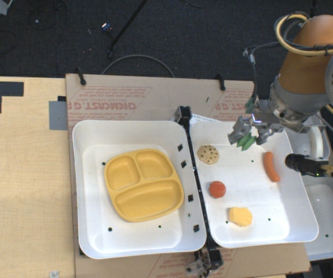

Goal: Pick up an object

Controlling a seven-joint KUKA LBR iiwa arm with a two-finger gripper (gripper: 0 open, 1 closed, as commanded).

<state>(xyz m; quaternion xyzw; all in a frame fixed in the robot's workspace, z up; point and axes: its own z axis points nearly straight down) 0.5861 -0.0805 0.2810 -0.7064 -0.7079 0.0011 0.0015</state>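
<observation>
My arm (305,68) shows a broad orange band above a grey wrist section with a rounded, drum-like shape. A yellow cable (288,25) loops beside the orange part, and a thinner dark cable (259,48) curves off its left side. Below the wrist I see a cluster of grey metal parts, and the gripper (248,136) there has green pieces on it.

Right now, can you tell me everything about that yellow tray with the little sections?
The yellow tray looks like smooth plastic, with rounded corners and a raised rim. It has three compartments: two small ones along the far side and one long one along the near side. All three look bare. It lies flat, turned a bit askew, in the middle of the left white bin, resting on its floor.
</observation>
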